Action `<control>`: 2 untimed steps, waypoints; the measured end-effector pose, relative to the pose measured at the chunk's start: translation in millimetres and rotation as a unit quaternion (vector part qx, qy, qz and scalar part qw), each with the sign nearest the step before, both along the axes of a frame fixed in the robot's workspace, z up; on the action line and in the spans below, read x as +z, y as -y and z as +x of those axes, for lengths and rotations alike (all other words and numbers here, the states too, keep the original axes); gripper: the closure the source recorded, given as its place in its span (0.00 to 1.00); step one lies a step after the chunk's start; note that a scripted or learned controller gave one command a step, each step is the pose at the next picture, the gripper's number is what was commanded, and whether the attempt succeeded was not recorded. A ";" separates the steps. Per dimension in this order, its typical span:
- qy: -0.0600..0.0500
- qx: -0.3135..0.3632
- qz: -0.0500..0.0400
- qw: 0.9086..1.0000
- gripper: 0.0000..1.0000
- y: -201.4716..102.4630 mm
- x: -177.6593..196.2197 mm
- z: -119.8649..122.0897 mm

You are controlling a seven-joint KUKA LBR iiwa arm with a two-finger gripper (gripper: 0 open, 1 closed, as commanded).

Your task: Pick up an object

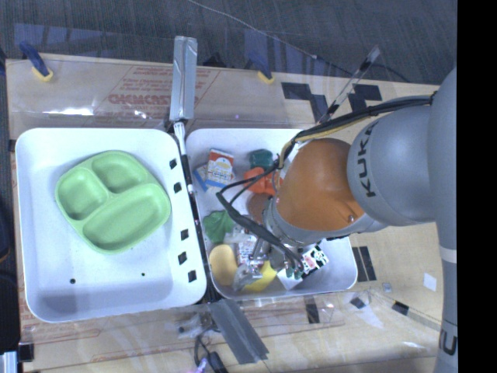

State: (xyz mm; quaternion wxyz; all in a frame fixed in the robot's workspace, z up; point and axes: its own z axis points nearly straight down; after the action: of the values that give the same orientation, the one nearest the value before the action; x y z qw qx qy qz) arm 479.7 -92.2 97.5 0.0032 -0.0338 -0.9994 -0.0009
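Where the arm (373,169) reaches down into the right bin (342,274), its gripper (260,266) sits low over the clutter at the bin's near edge, just beside a yellow piece (223,263) that looks like toy fruit. Whether the jaws are open, closed or gripping anything I cannot tell; the orange band and wrist cover most of them, and cables cross the rest.

The yellow piece seems the likeliest target. It lies against the bin's left wall, touching a second yellow bit (264,277) under the gripper. I judge it light, rigid plastic with a smooth rounded skin, so it may squirt out of a pinch placed off-centre. Taking it across its narrow middle, fingers square to the long axis, should serve best, though the wall leaves little room on one side.

Other choices lie nearby: a small carton (220,164) near the far wall, stiff-cornered and easy to grip by its flat faces; a green item (215,224) between carton and yellow piece, possibly soft; a black-and-white block (314,259) near the right wall. The green plate (112,200) lies in the left bin (39,231), well apart.
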 end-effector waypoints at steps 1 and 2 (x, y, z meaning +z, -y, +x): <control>0.000 0.003 0.000 1.000 1.00 -0.8 8.2 1.3; 0.003 -0.092 0.000 0.996 1.00 0.7 -3.2 -1.4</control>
State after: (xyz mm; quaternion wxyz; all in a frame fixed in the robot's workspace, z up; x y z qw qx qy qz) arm 478.3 -92.9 94.4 0.0002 -0.1259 -0.9920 -0.0011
